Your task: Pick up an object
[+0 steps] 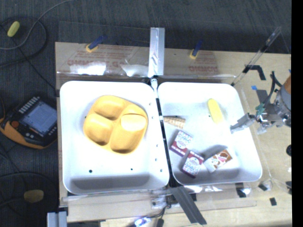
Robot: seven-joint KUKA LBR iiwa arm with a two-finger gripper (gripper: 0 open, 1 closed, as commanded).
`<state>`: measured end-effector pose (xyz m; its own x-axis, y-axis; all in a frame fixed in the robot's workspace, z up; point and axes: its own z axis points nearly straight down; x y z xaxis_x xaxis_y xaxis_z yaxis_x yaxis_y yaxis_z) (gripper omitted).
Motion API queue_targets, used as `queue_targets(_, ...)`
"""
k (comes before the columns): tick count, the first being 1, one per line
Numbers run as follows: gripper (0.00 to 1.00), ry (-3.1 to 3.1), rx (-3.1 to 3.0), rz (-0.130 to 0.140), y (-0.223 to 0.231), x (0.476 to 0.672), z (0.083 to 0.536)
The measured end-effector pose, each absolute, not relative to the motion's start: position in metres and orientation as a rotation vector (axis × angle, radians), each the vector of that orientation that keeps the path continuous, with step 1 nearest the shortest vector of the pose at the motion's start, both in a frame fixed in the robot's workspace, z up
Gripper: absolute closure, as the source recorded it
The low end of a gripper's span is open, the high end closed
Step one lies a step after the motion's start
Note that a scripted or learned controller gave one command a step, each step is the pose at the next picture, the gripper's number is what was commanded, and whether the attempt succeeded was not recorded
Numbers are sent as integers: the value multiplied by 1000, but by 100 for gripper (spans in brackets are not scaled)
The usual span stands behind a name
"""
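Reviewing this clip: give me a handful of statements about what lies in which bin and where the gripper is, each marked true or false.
1. The large yellow compartment dish lies in the left bin. True.
2. The small yellow oblong piece lies in the left bin. False: it lies in the right bin, in its upper part.
3. The gripper is at the right bin's right edge. True.
4. The cone-shaped brown piece is between the gripper's fingers. False: it lies on the bin floor near the divider, well apart from the gripper.
5. Three small printed packets lie in the right bin's lower part. True.
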<state>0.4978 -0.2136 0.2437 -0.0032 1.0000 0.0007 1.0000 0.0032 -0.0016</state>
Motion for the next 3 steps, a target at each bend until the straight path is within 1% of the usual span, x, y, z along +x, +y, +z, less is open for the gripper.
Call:
queue_targets(1,0,-2408,-2015,2,-191,548,158)
queue_targets(2,0,-2450,-1982,-6,-193,624,89)
queue_targets(3,100,-2453,-1981,-7,-192,625,100)
